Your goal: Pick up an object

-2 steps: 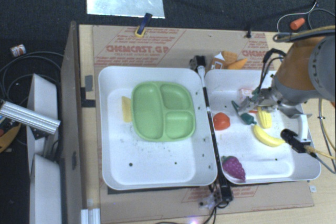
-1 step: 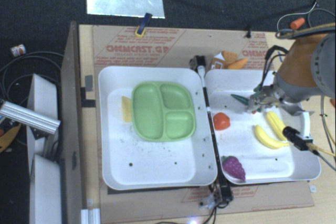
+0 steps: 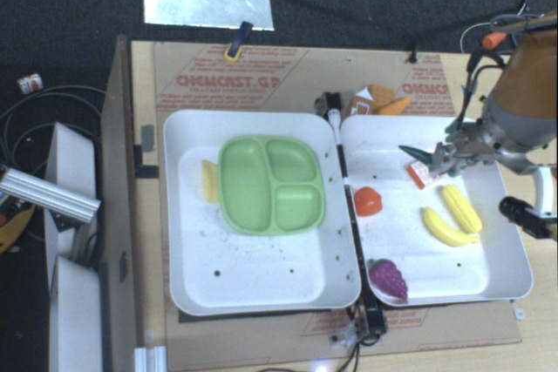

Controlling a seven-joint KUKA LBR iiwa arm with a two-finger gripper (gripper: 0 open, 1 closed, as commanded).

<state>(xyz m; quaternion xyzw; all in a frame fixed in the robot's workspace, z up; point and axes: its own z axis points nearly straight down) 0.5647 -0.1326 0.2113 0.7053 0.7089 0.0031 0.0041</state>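
Note:
My gripper hangs low over the back half of the right bin, at the end of the grey arm with its orange band. Just left of it lie a small red and white object and a dark green piece, both close to the gripper tip; whether it touches either is unclear. Two yellow bananas lie right in front of the gripper. A red tomato rests by the bin's left wall, and purple grapes sit at its front left corner.
The left bin holds a green divided plate with a yellow piece at its left. An orange toy lies behind the right bin on the cardboard. A divider ridge separates the bins.

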